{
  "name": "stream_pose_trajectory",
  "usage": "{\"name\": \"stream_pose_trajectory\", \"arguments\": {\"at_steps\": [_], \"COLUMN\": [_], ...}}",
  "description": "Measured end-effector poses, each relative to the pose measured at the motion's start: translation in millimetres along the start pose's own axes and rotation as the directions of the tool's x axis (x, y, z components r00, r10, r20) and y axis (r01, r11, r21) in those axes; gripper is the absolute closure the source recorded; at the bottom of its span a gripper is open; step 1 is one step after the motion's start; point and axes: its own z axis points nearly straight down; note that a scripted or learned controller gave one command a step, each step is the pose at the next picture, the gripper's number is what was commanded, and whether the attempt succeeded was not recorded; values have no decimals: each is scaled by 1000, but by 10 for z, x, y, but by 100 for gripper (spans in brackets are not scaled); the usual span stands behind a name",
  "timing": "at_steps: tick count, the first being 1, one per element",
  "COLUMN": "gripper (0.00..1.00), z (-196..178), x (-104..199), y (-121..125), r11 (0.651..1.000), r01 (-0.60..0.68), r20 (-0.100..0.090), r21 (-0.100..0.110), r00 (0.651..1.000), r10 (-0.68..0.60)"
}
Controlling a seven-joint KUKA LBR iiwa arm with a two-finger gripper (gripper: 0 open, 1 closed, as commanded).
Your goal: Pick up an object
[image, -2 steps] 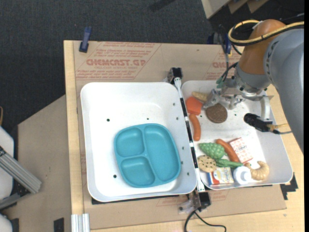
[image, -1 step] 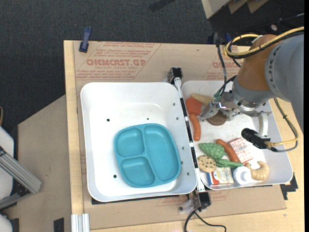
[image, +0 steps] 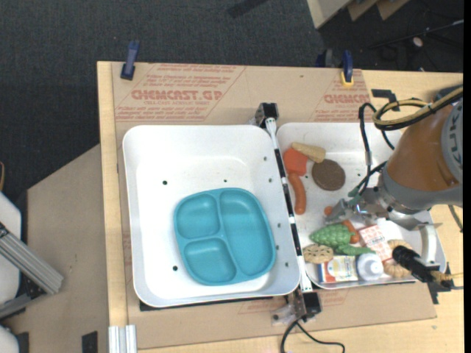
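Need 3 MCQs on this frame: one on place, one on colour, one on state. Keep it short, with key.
1. Where does the divided tray lie?
A. In the left bin
B. In the right bin
C. On the bare bench

2. What colour is the divided tray?
A. Red
B. Turquoise blue
C. Yellow

3. Where is the gripper now?
A. Over the left bin
B. Low in the right bin, among the toy food
C. Outside both bins

Key: 1 A, the tray sits on the floor of the left bin. 2 B, its three compartments are all turquoise blue. 3 B, the arm reaches in from the right and its tip sits beside the green toy.
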Motion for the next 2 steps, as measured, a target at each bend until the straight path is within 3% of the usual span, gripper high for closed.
{"name": "stream_pose_trajectory", "arguments": {"at_steps": [1, 2], "gripper": [0, 100], "z": [3, -102], "x": [353, 332], "y": [-59, -49], "r11": [1000, 1000], "r01": [9, 5], "r20": [-1, 1], "r21": [-3, -8], "r00": [1000, 1000], "r10": [-9, -5]}}
